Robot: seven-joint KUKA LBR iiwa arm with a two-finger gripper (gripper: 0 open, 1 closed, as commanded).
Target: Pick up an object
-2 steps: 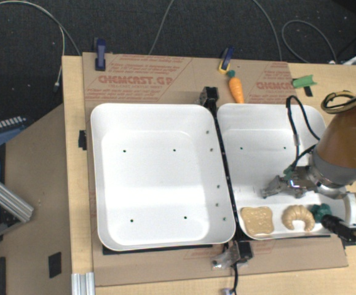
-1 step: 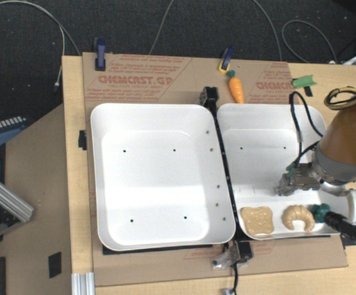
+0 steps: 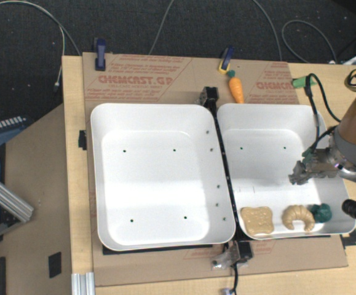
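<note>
"Fingers (image 3: 293, 177) first: what state?"

"Slightly parted, as far as the view allows, with nothing between them. They hang over the bare floor of the right bin (image 3: 270, 118), at the right of the frame, pointing left and down."

"And the candidates for picking?"

"Three, all along the lower edge of that bin. A croissant (image 3: 299, 217) lies just below the fingers and is the nearest. A green object (image 3: 320, 212) touches its right end; too small to identify. A toast slice (image 3: 256, 220) sits to the croissant's left, near but apart, in the bin's lower left corner."

"Why gathered there?"

"In my judgement the bin floor slopes or they were pushed there; either way the wall crowds them, leaving little room for a finger on the lower side."

"Anything outside the bin?"

"A carrot (image 3: 235, 89) lies on the table (image 3: 141, 78) above the gap between the bins, out of play. The left bin (image 3: 159, 112) adjoins the right one. Blue clamps (image 3: 99, 54) at the upper edge pin the table's sheet down."

"Progress?"

"No grasp yet. A descent onto the croissant looks most practical; the green object touching it may be disturbed."
</note>
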